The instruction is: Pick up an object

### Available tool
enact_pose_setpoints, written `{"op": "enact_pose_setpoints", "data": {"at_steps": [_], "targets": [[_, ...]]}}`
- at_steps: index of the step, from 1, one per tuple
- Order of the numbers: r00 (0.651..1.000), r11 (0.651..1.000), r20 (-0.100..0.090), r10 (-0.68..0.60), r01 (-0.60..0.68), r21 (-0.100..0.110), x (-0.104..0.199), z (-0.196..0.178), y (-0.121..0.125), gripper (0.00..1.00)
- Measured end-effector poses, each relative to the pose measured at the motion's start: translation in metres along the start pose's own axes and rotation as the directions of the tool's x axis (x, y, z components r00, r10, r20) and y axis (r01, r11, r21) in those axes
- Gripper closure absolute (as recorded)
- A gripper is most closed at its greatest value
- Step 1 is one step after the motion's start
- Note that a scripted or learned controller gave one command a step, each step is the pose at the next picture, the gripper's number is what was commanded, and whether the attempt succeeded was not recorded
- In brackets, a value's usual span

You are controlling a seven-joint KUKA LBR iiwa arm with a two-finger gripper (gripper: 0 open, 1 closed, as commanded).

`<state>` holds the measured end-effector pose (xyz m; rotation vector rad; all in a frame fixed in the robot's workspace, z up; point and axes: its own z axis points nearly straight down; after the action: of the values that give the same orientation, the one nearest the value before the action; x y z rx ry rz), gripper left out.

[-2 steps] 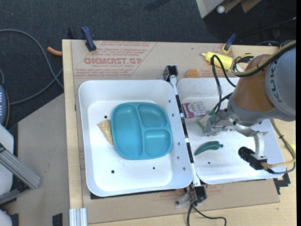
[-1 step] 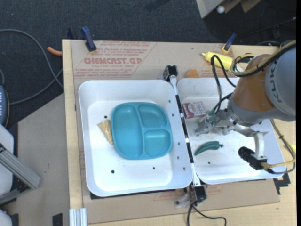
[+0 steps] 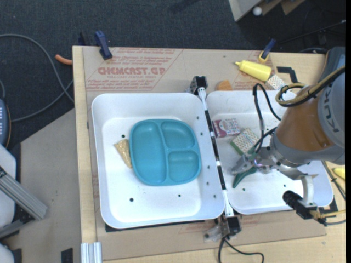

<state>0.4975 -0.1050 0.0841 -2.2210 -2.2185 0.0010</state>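
My gripper (image 3: 248, 164) is low in the right bin (image 3: 274, 201), reaching in from the right, left of the bin's middle. A dark green object (image 3: 241, 177) lies right at its tip and sticks out toward the lower left; whether it is gripped is not visible. Just above the gripper lies a pale patterned square piece (image 3: 244, 140). A small maroon and white packet (image 3: 226, 127) sits by the bin's upper left. In the left bin (image 3: 109, 201) a teal divided plate (image 3: 165, 150) rests with a tan textured piece (image 3: 123, 149) at its left edge.
A yellow object (image 3: 254, 68) and a small orange thing (image 3: 223, 85) lie on the bench behind the right bin. Blue clamps (image 3: 102, 44) (image 3: 267, 49) stand at the board's back edge. The ridge between the bins (image 3: 211, 147) runs close to the gripper's left.
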Motion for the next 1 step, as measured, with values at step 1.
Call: {"op": "enact_pose_setpoints", "data": {"at_steps": [1], "targets": [[1.000, 1.000, 0.000, 0.001, -0.001, -0.002, 0.0002, -0.0098, 0.0005, 1.00]]}}
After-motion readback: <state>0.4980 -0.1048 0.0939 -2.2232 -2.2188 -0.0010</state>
